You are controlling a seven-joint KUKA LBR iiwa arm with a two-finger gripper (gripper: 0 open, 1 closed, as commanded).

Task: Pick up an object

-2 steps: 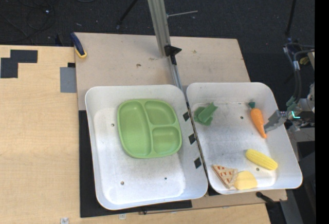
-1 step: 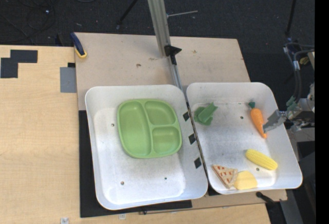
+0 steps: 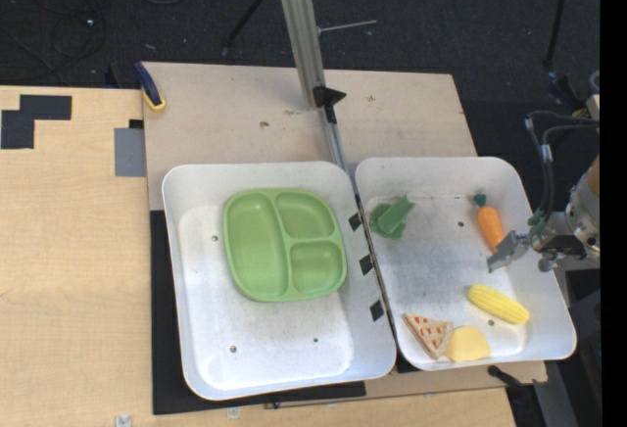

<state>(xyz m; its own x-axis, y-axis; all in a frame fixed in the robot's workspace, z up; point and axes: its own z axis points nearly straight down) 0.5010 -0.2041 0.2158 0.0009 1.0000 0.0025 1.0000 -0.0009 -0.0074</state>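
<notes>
- We see the gripper at the right side of the right bin, low over the bin floor, with the arm coming in over the bin's right rim.
- Nothing sits between its fingers that we can make out; whether they are parted or closed we cannot tell, since they show as a small grey blur.
- The carrot lies just up and left of the gripper, close beside it; contact cannot be judged.
- The corn cob lies below the gripper, near but apart, tilted across the bin floor.
- The yellow round piece and the pizza slice lie side by side, touching, at the bin's near edge, well down-left of the gripper.
- The green toy rests near the right bin's left wall, well apart from the gripper.
- In the left bin a green divided plate lies flat, toward the bin's upper half.
- We can read no writing or labels on any object.
- The middle of the right bin's floor is bare between the green toy and the carrot, giving open room; the carrot and corn cob sit closer to the right rim.
- An aluminium post rises behind the bins where they meet.
</notes>
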